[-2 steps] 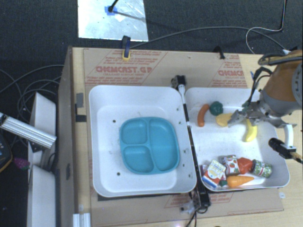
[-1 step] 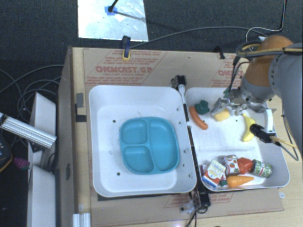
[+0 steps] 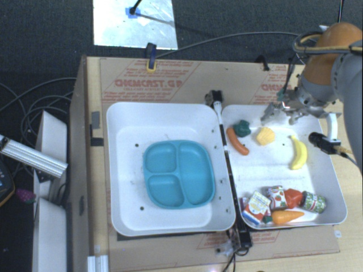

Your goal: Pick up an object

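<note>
Arm point(image 3: 334, 55): you saw it come in from the right, grey with the orange band on top, over the far right corner of the right bin point(image 3: 329, 169).
Jaws point(image 3: 285, 113): they hung above the far edge of the right bin, and you could see the two fingers apart with nothing between them.
Yellow piece point(image 3: 265, 135): it lay on the right bin floor just below the jaws, not touching them.
Banana point(image 3: 298, 153): it lay in the right bin, to the right of the yellow piece and apart from it.
Green piece point(image 3: 242, 128): it was left of the yellow piece, touching the orange sausage-like toy point(image 3: 237, 141).
Pile of toys point(image 3: 282, 204): a carrot, a bottle and small boxes lay together at the near edge of the right bin.
Left bin point(image 3: 127, 123): it stood beside the right bin on the surface and held a blue divided plate point(image 3: 178, 172).
</note>
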`<state>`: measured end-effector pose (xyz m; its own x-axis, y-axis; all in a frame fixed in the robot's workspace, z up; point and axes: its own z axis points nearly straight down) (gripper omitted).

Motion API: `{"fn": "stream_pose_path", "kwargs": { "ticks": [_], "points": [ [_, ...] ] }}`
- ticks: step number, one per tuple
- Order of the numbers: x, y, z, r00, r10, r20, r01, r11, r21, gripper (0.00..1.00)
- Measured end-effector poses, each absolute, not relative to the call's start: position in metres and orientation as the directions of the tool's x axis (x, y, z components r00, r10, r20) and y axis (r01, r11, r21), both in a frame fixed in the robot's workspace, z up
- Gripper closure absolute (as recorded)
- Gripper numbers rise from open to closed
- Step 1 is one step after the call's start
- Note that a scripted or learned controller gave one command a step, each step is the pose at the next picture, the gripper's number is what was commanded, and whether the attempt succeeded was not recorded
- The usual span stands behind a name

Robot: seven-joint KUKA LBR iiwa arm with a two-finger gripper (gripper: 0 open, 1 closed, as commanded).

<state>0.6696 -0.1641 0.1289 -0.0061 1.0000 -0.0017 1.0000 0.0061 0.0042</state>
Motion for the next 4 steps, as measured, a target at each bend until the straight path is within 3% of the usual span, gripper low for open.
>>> {"fn": "stream_pose_path", "kwargs": {
  "ticks": [1, 3, 4],
  "points": [
    [0.666, -0.095, 0.141, -0.006, 1.0, 0.001, 1.0, 0.006, 0.003, 0.0],
    [0.663, -0.084, 0.115, -0.004, 1.0, -0.001, 1.0, 0.004, 0.001, 0.0],
    [0.647, -0.087, 0.085, 0.0, 1.0, -0.004, 1.0, 0.0, 0.003, 0.0]
  ]
}}
